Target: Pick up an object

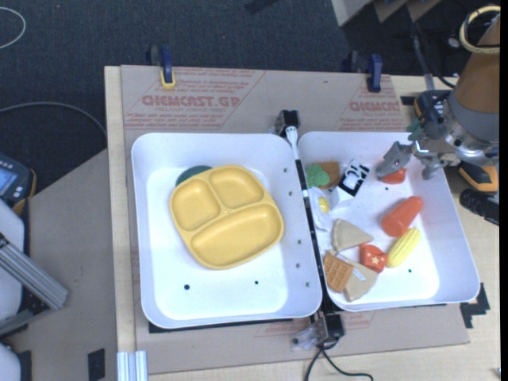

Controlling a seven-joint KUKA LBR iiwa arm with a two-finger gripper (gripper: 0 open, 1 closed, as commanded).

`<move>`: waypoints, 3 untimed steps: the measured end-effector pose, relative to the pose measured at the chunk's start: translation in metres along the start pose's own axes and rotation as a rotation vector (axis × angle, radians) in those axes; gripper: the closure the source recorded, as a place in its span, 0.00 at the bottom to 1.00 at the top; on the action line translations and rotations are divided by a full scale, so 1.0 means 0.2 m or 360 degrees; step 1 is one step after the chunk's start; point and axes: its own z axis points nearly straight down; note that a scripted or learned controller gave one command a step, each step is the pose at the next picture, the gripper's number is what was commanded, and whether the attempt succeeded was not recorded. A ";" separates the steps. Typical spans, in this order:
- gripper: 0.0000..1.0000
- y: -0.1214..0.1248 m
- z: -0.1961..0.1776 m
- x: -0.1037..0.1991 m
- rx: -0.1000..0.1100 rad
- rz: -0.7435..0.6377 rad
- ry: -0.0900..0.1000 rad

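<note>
The gripper [413, 159] hangs over the far right part of the right bin [452, 284], its fingers spread, with a small red piece [394, 176] just under one tip; whether they touch is hard to tell. Nothing sits between the fingers. Near it lie a carrot [402, 214], a corn cob [403, 246], a strawberry [373, 256], a waffle [338, 271] and a black-and-white block [353, 176] whose marking is unreadable. The left bin [159, 292] holds a yellow tray [226, 217]. The board [238, 94] beyond the bins reads "CHEMCAST GP" in red.
</note>
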 end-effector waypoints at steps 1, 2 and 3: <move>0.00 -0.11 0.62 -0.18 -0.0013 0.0003 -0.0008; 0.00 -0.25 0.73 0.06 -0.0003 -0.0001 0.0002; 1.00 -0.25 0.69 0.05 -0.0004 0.0001 0.0001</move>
